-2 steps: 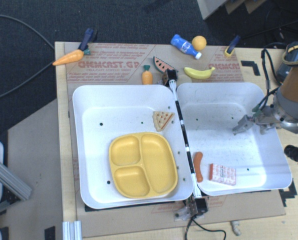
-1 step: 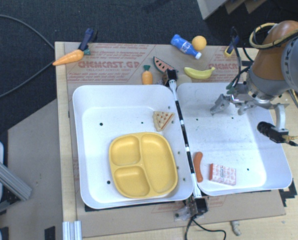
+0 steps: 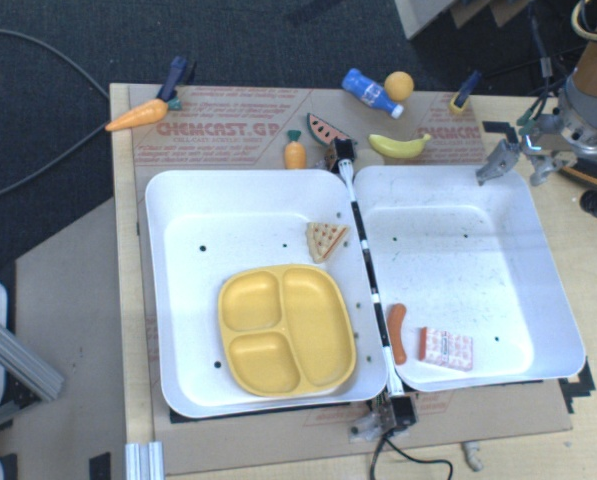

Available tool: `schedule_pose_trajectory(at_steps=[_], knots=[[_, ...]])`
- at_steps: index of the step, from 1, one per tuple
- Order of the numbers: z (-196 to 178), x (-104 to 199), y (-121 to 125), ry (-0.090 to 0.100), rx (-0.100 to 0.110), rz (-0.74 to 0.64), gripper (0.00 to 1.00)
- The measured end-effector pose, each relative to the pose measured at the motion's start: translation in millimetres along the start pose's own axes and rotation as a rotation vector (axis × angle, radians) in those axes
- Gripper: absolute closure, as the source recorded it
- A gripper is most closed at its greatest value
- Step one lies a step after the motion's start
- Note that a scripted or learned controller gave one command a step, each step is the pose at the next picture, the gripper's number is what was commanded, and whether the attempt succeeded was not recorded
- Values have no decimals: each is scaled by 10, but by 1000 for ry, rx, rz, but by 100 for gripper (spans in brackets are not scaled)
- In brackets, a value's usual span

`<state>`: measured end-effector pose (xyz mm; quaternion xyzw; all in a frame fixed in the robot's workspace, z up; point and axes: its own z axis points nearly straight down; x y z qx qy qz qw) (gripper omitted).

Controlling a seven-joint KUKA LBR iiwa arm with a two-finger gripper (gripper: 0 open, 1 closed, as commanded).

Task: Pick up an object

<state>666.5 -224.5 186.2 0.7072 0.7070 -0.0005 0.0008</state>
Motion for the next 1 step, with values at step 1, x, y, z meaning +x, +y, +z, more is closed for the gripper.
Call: schedule_pose_trajectory(at_steps=[1], knots=[[120, 724, -203, 3, 1, -2, 0]])
